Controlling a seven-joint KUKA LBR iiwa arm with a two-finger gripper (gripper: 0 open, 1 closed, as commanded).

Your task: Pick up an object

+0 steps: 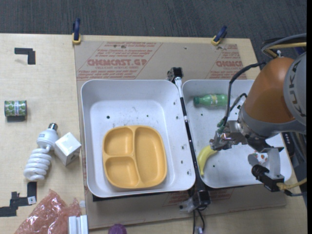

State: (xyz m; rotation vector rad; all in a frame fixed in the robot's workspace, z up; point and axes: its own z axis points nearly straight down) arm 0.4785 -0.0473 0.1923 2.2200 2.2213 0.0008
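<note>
bench front edge: crinkly pink plastic bag down at the front left corner, with something small and purple poking in further along the edge
left side of bench: white spiral light bulb lying just beside a small white cube, and a little green can further back, well apart from those two
left bin: shallow white plastic bin with a yellow three-compartment plastic plate sitting toward its front wall
right bin: second shallow white bin; yellow banana lies by its front left corner, right next to the divider between the bins
gripper: two-finger gripper sits low over the right bin, just beside the banana's upper end; honestly can't make out what the tips are doing, too small and dark
arm: grey arm with orange band coming in over the right side of that bin
right bin back: green plastic bottle on its side near the back wall
bench back edge: two blue clamps at the corners of the brown board
</note>
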